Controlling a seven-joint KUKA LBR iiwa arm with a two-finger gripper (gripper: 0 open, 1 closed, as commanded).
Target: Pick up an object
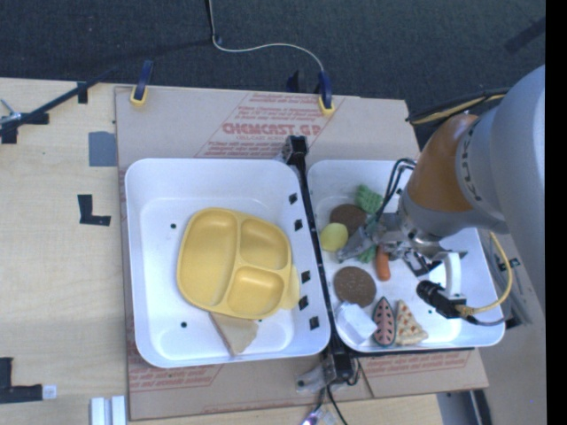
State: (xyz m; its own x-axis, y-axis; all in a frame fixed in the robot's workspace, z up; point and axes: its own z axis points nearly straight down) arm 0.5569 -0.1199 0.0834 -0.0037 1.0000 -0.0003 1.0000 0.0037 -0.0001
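My gripper point(370, 242) reaches into the right bin point(483, 268) from the right, low among the toy food. Its dark fingers sit between a yellow ball point(334, 236) on the left and a small orange carrot point(383, 265) just below. A brown patty point(345, 214) and a green leafy piece point(369, 198) lie just behind the fingers. Nearer the front lie a brown round cookie point(354, 284), a watermelon slice point(384, 322), a pizza slice point(409, 325) and a white block point(356, 324). I cannot make out anything held between the fingers.
The left bin point(146, 237) holds a yellow divided tray point(235, 262) with a tan piece point(236, 334) sticking out under its front edge. A black divider point(306, 237) separates the bins. The arm's cable point(492, 304) loops over the right bin's right side.
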